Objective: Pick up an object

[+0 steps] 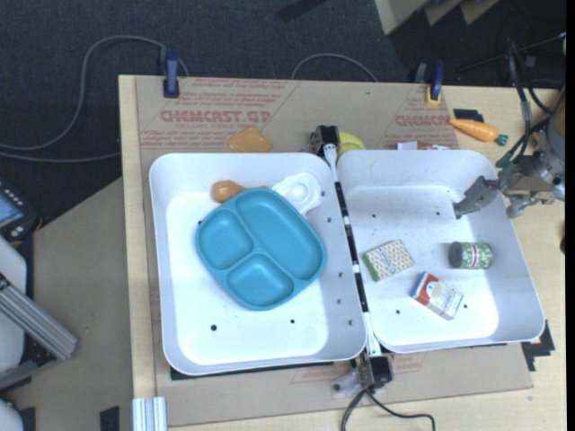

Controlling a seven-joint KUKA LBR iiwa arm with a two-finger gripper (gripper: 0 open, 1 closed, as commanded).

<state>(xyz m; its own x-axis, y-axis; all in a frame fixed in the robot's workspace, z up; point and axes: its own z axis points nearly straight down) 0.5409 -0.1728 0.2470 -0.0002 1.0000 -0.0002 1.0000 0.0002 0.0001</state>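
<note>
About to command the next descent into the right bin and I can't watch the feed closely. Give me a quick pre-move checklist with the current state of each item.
1. Gripper over the right bin: ok, it sits above the upper right part.
2. Nothing between the fingers already: ok, none seen there.
3. Targets free to grasp: ok, the green can, patterned packet and red-and-white box lie apart from each other.
4. Gripper lined up over a target: not ok, the green can lies below it in the view, offset.
5. Finger opening: cannot tell.
6. Left bin's blue tray out of the path: ok.
</note>
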